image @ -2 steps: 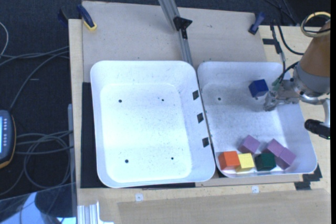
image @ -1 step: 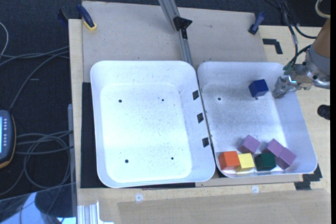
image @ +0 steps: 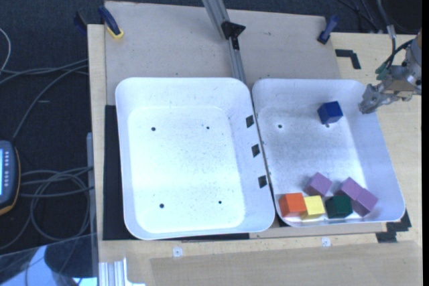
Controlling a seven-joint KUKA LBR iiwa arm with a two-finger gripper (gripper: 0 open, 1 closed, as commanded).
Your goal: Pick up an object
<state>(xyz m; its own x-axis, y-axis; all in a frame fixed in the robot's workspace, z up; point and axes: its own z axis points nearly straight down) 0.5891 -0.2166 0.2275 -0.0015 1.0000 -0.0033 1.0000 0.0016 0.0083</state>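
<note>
A blue cube [image: 329, 112] lies alone in the upper part of the right bin [image: 375, 144]. Along that bin's near edge sit an orange cube [image: 291, 204], a yellow cube [image: 313, 206], a dark green cube [image: 339, 205] and two purple blocks [image: 320, 183] [image: 358, 194]. My gripper [image: 373, 100] hangs at the right bin's upper right rim, to the right of the blue cube and apart from it. Nothing shows between its fingers.
The left bin [image: 184, 157] lies beside the right one. A grey metal bar [image: 214, 3] slants down from the top to the gap between the bins. Blue clamps [image: 109, 21] [image: 328, 29] grip the board's far corners. Cables lie on the floor at left.
</note>
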